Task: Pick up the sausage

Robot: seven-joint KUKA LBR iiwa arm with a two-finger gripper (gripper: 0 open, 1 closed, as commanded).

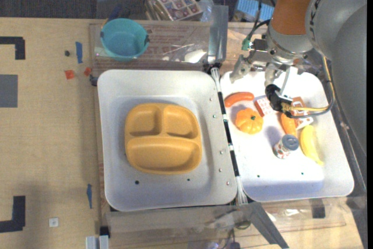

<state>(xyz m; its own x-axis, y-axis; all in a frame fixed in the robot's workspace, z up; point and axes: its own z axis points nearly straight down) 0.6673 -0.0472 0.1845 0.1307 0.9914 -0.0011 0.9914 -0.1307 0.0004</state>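
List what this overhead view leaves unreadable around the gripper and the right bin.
- Gripper: finger spacing unreadable, wrist hardware in the way.
- Sausage: its right end runs behind a red-and-white packet.
- Orange item: part covered by cables and banana.
- Small can: label too small.

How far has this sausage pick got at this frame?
Nothing looks done yet: the sausage lies on the floor of the right bin, near its left wall, just above the small pumpkin. In hand: the gripper hangs over the bin's upper part, to the right of the sausage, with nothing visibly between its fingers. Left: moving over the sausage, descending, gripping and lifting.
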